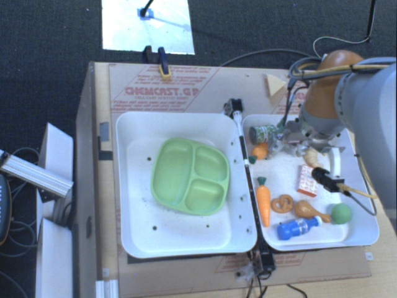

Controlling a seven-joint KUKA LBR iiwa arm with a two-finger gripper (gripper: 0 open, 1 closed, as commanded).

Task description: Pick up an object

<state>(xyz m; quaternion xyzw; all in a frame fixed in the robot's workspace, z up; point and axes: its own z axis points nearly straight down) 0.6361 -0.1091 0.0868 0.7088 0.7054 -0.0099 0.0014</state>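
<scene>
**Crowded right bin left little margin for a clean pick**

Clutter defined the right bin (360,231), where the arm (363,98) had reached in from the right and the gripper (291,135) sat low over the bin's upper-left corner. Whether it was open or closed could not be told; the wrist and cabling hid that part of the tool, and nothing could be seen held in it.

Nearest the tool lay a small green-labelled can (263,133), with a small orange piece (260,151) just below it, the two close together or touching. Lower down sat a carrot (263,205) near the dividing wall, a pretzel (283,203), a red-and-white box (307,180), a drumstick (310,210), a blue bottle (296,227) and a green ball (340,213). The left bin (133,166) held a green divided plate (190,176).

Judged from this layout, the likeliest candidates were the can or the orange piece. The main risk was their closeness: a descent between them could nudge one aside or pinch both poorly. The can, lying on its side, might roll away from contact toward the bin's wall. That corner also crowded the tool against the rim, so a slightly misplaced approach could strike the wall instead of an object.
</scene>
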